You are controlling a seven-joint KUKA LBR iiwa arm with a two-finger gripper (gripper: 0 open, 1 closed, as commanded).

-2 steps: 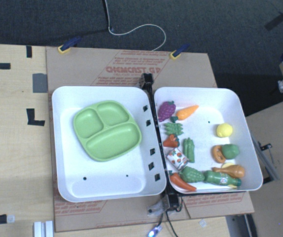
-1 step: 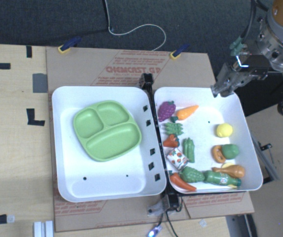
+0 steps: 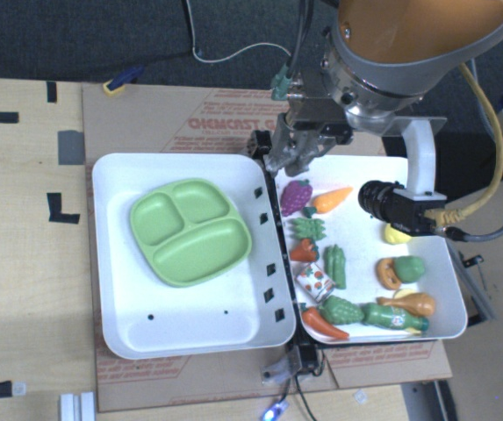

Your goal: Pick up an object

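Gripper (image 3: 288, 160) is seen poised at the right bin's (image 3: 449, 261) far-left corner, just beside the purple grapes (image 3: 296, 195), its finger state indiscernible; nothing is lifted yet.

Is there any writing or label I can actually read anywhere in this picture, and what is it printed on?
"CHEMCRAST CO" or something close, in red capitals: printed on the brown cardboard sheet under the bins, above the left white bin. The letters are blurred, so the spelling is uncertain.
Smaller red print beside and below it on the same cardboard: too blurred to read.
Small white carton with red spots in the right bin: any print is too small to read.
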